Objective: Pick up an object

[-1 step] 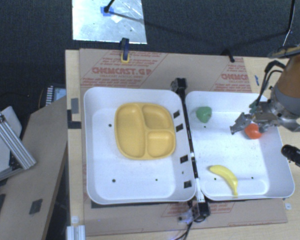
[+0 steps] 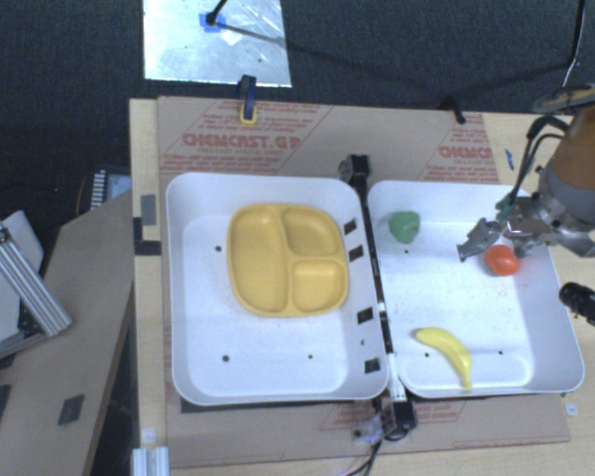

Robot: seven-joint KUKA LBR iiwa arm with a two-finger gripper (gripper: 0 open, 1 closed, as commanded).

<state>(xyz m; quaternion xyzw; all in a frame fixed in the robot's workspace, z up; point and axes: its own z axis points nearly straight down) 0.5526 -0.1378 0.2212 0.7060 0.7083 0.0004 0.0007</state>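
Observation:
My gripper [image 2: 499, 247] hangs over the right bin [image 2: 545, 365], near its far right side, and its fingers look spread open. A small orange-red ball [image 2: 503, 261] lies on the bin floor right below and between the fingertips; nothing shows it being held. A green round object [image 2: 405, 226] sits at the bin's far left. A yellow banana [image 2: 446, 351] lies near the front edge of the same bin.
The left bin [image 2: 193, 355] holds a yellow three-compartment plate [image 2: 286, 259]. A black divider [image 2: 369, 276] runs between the two bins. The arm's orange band [image 2: 585, 157] and grey wrist rise at the right edge, over the right bin's rim.

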